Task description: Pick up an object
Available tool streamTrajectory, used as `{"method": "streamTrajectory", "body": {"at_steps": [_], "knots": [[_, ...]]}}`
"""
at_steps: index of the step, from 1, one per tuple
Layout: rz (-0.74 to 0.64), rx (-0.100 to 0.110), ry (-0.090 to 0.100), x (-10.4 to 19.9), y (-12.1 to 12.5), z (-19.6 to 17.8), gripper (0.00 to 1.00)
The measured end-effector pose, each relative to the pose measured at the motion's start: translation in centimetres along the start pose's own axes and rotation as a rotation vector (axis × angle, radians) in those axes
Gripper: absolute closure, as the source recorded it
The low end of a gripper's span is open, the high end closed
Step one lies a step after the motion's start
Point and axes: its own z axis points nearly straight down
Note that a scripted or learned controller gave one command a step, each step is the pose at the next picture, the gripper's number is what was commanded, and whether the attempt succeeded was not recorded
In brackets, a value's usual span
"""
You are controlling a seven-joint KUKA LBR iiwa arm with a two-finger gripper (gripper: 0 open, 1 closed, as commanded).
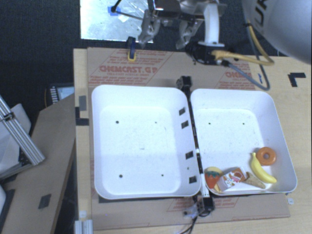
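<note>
Nearest the camera, the pickable things crowd the five o'clock corner of the right-hand shallow white plastic bin (273,112): a curved yellow plastic banana (260,169), an orange ring-shaped toy doughnut (266,155) touching the banana at its one o'clock end, a small red-and-white printed packet (230,178), a round orange-red toy fruit (212,177) at the packet's nine o'clock, and a tan wedge-shaped piece (255,182) tucked under the banana. That crowding is the likely trouble: a descent here could strike the bin wall, or close on two pieces at once and let both slip. The left-hand shallow white plastic bin (97,130) lies at nine o'clock of it. Farthest off, at twelve o'clock beyond both bins, the metal two-finger gripper (165,35) hangs over the brown board (146,67), its fingers (147,32) spread apart, nothing between them, touching nothing.
</note>
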Motion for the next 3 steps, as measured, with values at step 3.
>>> {"method": "streamTrajectory", "body": {"at_steps": [3], "knots": [[-0.008, 0.005, 0.002, 1.8, -12.6, -3.5, 0.0]]}}
